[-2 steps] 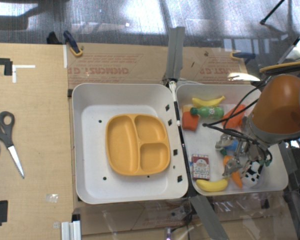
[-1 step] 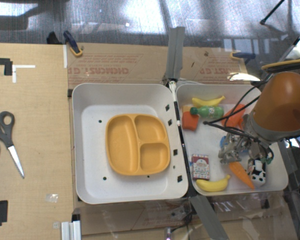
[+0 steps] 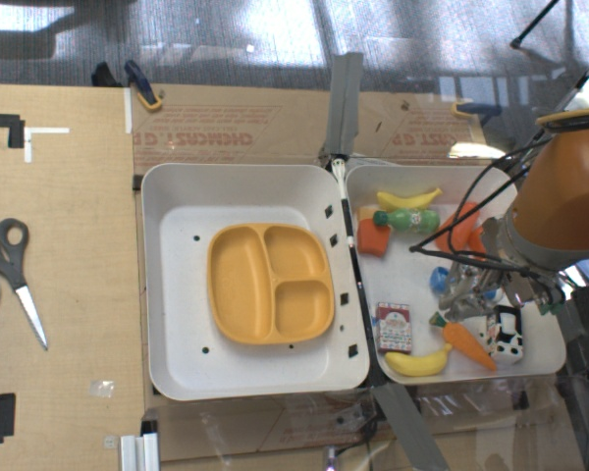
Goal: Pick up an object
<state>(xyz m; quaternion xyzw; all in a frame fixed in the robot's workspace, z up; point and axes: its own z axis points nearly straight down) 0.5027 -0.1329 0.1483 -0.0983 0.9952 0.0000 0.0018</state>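
Hovering over the right bin (image 3: 545,366) at the frame's lower right, my gripper (image 3: 468,297) is hanging just above a toy carrot (image 3: 468,345); whether it is open or closed, I cannot tell. A toy banana (image 3: 418,362) and card box (image 3: 394,327) are lying nearby. A yellow divided plate (image 3: 271,283) is sitting in the left bin (image 3: 167,263).

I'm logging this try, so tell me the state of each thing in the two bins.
gripper: low over the right bin, fingers blurred
divided yellow plate: flat in left bin
carrot: lying beside gripper
two bananas: lying loose
green bottle: on its side
card box: lying flat
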